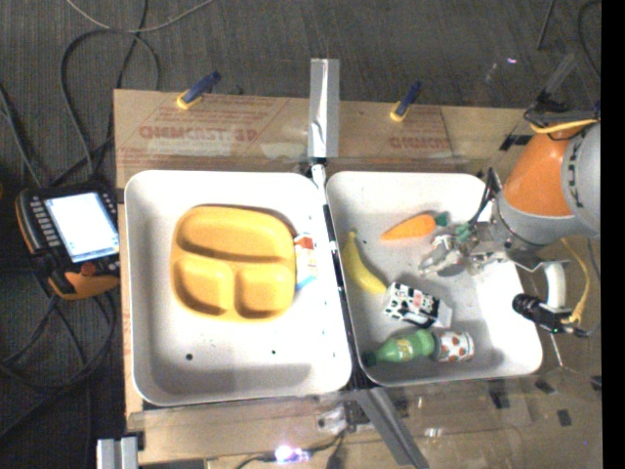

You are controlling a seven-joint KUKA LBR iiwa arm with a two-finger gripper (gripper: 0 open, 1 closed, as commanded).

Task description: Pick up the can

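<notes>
Left bin: yellow divided tray. Right bin: carrot, banana, green bottle. Far left of frame: handheld screen.

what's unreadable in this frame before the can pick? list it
- Gripper, camera view: a blurred metallic tangle in the right bin; what it touches is unclear.
- Can: small, lying beside the green bottle; its label is too small to read.
- Black-and-white carton: print is too small to read.
- Small item by the yellow tray, left bin: partly tucked behind the tray, identity unclear.
</notes>
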